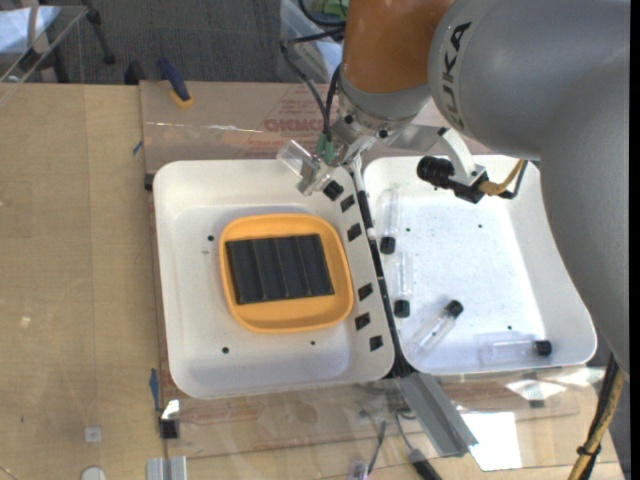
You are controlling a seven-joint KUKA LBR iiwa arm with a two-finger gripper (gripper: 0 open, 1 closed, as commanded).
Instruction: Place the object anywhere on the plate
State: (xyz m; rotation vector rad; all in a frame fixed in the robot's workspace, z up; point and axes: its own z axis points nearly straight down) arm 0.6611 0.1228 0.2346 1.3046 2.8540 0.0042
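I've got the plate point(286, 271) in the middle of the left bin point(185, 268), orange with a dark ribbed centre, and nothing sits on it. My gripper point(318, 173) hangs just beyond the plate's far right corner, over the bin's back rim. A clear vial point(297, 156) with a dark end shows at the fingertips, apparently pinched between them (the glare makes it hard to be sure). Right of the plate, in the other bin point(560, 298), four more vials lie flat: two point(388, 223) along the near wall, one point(438, 325) tilted mid-floor, one point(515, 348) toward the front corner.
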